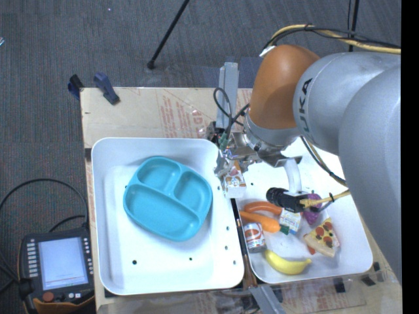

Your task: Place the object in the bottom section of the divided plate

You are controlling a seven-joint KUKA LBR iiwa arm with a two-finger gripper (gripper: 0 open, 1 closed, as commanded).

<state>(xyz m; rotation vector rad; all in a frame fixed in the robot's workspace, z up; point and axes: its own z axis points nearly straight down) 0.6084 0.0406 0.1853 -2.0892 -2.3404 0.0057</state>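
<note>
While the blue divided plate (168,197) sits in the left bin (108,241), the end effector (230,169) hangs just right of it, pinching a small white packet (234,182) at the plate's right rim.

"KUKA" (partly seen), on grey arm (340,103)

Even, fairly bright overhead light, soft shadows; picture slightly soft, perhaps low-resolution.
</note>
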